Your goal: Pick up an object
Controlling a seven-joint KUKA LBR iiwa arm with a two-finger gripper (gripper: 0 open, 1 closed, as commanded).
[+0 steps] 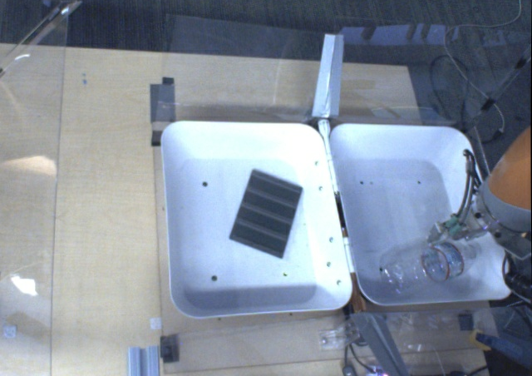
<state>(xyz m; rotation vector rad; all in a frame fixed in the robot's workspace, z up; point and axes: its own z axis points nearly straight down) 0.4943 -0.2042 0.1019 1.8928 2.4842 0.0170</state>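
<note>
The worktop (pixel 100 200) carries two white bins side by side. The left bin (pixel 191 283) holds one dark ribbed slab (pixel 266 213), lying flat and turned at a slant near the bin's middle, well apart from every wall. The right bin (pixel 391 158) holds one clear plastic cup (pixel 420 268), lying on its side close to the bin's front edge, towards its front right corner.

The arm (pixel 511 187) reaches in over the right edge of the right bin, and the gripper (pixel 453 231) sits just beside the cup, at the end nearest that edge. Cables and glare crowd it, so how far it is open, and whether it has the cup at all, I cannot tell.

The likeliest trouble, in my judgement, is the cup itself. It is round, light and on its side, so a touch off its centre could roll it towards the front wall or away along the floor of the bin. Being thin and see-through, it may also buckle or slip under a squeeze. Its nearness to the front wall leaves little room, and the gripper could strike the bin there. The slab looks the steadier choice but lies flat, offering little to take hold of.

Count: two bins, one slab, one cup.
</note>
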